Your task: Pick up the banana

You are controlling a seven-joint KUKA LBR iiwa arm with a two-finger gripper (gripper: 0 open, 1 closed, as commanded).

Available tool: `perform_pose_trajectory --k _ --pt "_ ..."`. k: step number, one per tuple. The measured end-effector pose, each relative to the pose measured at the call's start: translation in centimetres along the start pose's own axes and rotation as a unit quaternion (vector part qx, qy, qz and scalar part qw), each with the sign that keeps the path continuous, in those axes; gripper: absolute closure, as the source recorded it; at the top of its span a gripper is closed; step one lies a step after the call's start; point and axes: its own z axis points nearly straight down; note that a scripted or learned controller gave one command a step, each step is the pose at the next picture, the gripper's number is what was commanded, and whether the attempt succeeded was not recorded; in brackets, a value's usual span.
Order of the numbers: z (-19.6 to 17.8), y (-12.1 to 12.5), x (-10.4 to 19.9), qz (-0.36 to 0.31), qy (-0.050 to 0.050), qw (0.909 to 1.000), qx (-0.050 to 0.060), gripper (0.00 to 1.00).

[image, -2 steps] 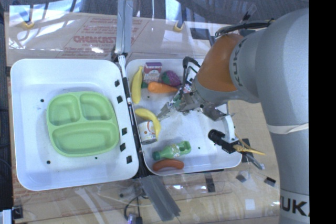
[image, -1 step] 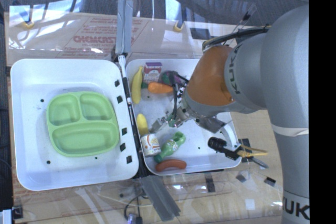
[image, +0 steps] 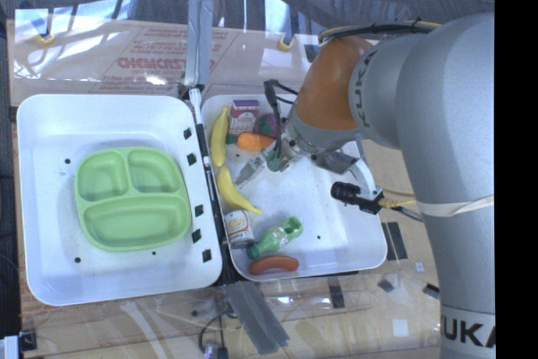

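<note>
banana [image: 234,192] along right bin's [image: 357,252] left wall, claw [image: 262,166] just beside it, grip state unclear

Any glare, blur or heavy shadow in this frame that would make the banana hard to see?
Camera view: bright window glare streaks the clear plastic sheet behind the bins; the curved yellow banana in the right white bin is evenly lit and fairly sharp; the grey arm's gripper beside it looks soft, its outline unclear.
</note>
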Motion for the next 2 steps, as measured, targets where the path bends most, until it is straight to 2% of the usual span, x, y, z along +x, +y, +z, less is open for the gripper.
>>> perform_pose_trajectory --k 1,2 --pt "-10.0 3.5 8.9 -0.014 0.000 0.9999 0.000 0.00" --pt "-9.9 -3.8 10.1 -0.030 0.001 0.9995 0.001 0.00"
